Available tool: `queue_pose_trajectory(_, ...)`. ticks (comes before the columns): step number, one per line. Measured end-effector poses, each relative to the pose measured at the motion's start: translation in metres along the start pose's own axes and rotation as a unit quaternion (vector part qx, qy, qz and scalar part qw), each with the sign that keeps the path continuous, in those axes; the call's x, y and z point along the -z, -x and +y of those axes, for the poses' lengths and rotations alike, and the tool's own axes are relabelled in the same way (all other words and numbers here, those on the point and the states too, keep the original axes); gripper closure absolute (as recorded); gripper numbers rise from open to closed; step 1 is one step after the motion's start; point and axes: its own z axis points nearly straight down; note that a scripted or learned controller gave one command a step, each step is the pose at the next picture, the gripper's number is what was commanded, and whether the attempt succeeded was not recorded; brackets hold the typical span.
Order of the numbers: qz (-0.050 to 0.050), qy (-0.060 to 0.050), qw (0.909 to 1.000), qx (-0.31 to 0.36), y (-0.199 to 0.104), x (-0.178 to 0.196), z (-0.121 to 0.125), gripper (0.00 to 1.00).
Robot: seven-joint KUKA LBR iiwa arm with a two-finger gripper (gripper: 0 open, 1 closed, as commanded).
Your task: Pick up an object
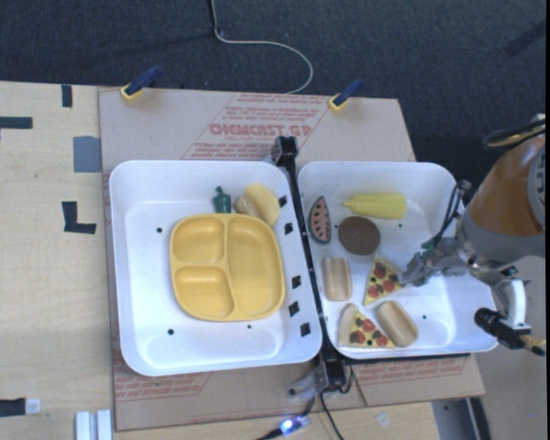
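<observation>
At the near edge, the right bin (440, 342) holds a pizza slice (359, 328) and beside it a hot dog (396, 323), both close to the front wall. A little farther in lie a pale bread roll (336, 278) and a second pizza slice (379, 280). The gripper (412, 273) is low inside this bin, just beside that second pizza slice on its right; I cannot tell from this view whether it is released or clenched, and nothing is seen grasped in it. The arm (504, 204) comes in from the right over the bin wall.

Farther back in the same bin are a brown round patty (358, 235), a watermelon slice (320, 219) near the dividing wall, and a yellow corn cob (377, 205) near the far wall.

In the left bin (133, 246) a yellow divided plate (227, 267) lies in the middle. Behind it, a banana piece (260, 203) and a small green object (221, 201) are touching the plate's far rim.

Beyond the bins, the cardboard sheet (247, 122) on the tabletop (37, 273) carries red printing that reads about "CHEMCAST"; the smaller lines are too blurred to read. Two blue-yellow clamps (141, 82) hold its far corners.
</observation>
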Motion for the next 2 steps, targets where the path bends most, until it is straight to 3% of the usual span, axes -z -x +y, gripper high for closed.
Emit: queue_pose_trajectory(2, -0.003, 0.000, 1.0000, 0.000, -0.001, 0.105, 0.002, 1.00)
